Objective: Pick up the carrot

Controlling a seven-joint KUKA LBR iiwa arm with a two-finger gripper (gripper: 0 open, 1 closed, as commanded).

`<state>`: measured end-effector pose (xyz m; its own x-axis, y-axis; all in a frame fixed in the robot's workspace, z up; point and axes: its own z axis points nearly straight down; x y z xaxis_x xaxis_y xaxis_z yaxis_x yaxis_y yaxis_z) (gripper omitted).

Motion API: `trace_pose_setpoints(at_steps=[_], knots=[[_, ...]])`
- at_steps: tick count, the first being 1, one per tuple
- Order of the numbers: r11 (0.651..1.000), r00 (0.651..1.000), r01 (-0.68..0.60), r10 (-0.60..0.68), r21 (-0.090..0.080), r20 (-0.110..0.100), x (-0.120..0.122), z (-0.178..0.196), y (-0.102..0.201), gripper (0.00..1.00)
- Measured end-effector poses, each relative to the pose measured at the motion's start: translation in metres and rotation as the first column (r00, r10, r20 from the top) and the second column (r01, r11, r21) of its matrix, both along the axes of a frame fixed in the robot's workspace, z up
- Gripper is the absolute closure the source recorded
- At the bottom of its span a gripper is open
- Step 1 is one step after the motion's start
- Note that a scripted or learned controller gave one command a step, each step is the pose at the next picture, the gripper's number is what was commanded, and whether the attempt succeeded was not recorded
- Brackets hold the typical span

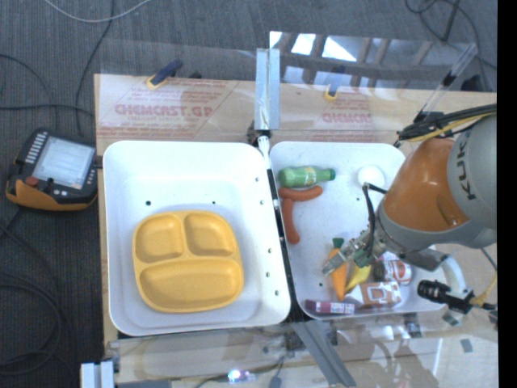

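Approach step judged in hand: gripper (pixel 358 253) lowered over carrot (pixel 339 277) in right bin (pixel 323 156). Jaw state cannot be told. Next: closure around carrot required.

Fixed above the bench (pixel 113 103), looking down at a slant from a fair height. Takes in both white bins side by side, the left bin (pixel 121 168) and the right bin (pixel 343 156), plus surrounding floor, with the arm (pixel 440 192) entering from the right.

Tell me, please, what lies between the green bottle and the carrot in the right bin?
In the camera view, the bent sausage lies between the green bottle and the carrot, with bare white bin floor below it.
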<state>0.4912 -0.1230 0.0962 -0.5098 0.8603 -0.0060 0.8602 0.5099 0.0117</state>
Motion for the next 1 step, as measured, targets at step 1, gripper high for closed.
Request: trace_pose_setpoints(at_steps=[1], knots=[[1.0,1.0,0.0,0.0,0.0,-0.001,-0.0001,0.0,0.0001,0.0]])
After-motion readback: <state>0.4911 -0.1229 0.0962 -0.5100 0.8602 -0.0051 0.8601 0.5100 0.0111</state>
